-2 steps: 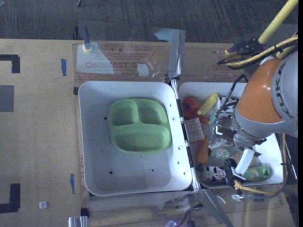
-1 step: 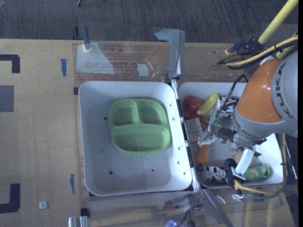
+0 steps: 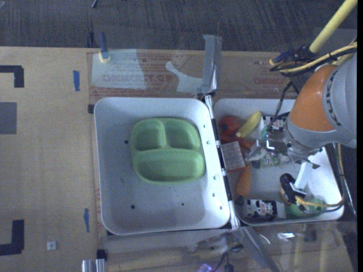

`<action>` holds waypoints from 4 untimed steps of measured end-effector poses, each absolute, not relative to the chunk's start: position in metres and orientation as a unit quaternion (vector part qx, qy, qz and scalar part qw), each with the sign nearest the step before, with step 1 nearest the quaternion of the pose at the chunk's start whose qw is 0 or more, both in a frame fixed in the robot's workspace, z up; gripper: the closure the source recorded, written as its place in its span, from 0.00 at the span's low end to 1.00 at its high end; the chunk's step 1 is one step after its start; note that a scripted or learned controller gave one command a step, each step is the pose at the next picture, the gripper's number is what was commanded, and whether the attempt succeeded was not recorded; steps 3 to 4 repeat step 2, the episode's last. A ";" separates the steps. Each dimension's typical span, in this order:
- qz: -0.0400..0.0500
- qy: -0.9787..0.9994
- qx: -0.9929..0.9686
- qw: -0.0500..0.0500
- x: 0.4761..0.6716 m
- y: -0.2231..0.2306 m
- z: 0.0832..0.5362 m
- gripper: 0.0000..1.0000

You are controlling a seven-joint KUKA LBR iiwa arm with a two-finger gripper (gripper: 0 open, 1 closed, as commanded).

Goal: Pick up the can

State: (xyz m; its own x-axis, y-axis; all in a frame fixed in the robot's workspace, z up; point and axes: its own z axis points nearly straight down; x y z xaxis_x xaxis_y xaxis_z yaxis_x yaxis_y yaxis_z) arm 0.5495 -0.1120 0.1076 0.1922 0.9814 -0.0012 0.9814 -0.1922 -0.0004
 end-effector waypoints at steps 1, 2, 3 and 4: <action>-0.001 0.637 0.771 0.000 0.550 -0.110 0.117 1.00; 0.000 0.638 0.770 0.001 0.557 -0.148 0.114 1.00; 0.000 0.638 0.770 0.001 0.557 -0.148 0.114 1.00; 0.000 0.638 0.770 0.001 0.557 -0.148 0.114 1.00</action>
